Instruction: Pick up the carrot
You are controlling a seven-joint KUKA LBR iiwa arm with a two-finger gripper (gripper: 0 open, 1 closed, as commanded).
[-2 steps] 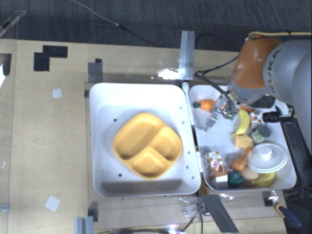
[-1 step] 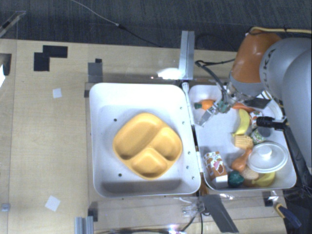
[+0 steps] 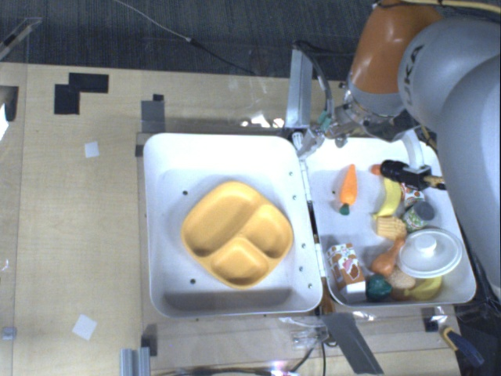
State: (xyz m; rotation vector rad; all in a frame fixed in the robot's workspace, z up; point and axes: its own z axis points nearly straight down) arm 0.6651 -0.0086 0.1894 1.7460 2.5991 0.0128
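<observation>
Carrot lying free in the upper left part of the right bin, orange end up and green tip down, just left of a banana and above a small printed carton. Tool hanging over the top left corner of that bin, near the rim, apart from the carrot and gripping nothing visible; cannot tell whether released or clenched. Yellow divided plate sitting in the left bin on the surface.
</observation>
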